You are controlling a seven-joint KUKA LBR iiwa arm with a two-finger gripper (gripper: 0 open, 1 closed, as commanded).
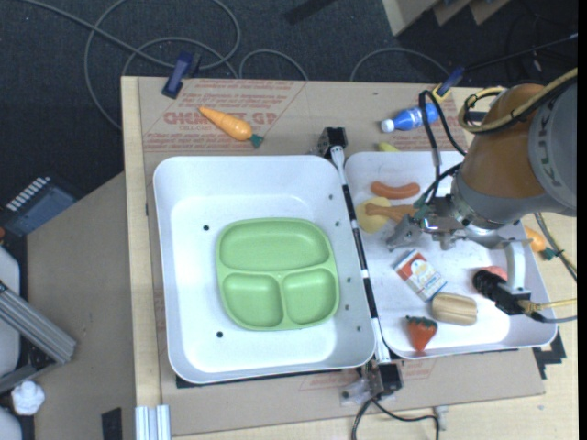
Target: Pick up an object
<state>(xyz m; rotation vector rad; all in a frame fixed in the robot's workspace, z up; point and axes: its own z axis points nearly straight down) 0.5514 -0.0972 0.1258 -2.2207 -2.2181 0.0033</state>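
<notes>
My gripper (415, 233) hangs low over the left part of the right bin (532, 335), just below a tan drumstick-shaped toy (381, 214). A red-orange sausage (395, 190) lies behind that. A small white carton with red and blue print (421, 274) sits just in front of the gripper. Farther forward lie a tan bread roll (455, 309) and a red strawberry toy (421, 331). I see nothing held by the gripper.
The left bin (183, 191) holds a green divided plate (276, 272). Behind the bins, on the bench, lie an orange carrot toy (228, 123), a blue-and-white bottle (409, 119) and a blue clip (180, 73). The arm's grey and orange body covers the right bin's far right.
</notes>
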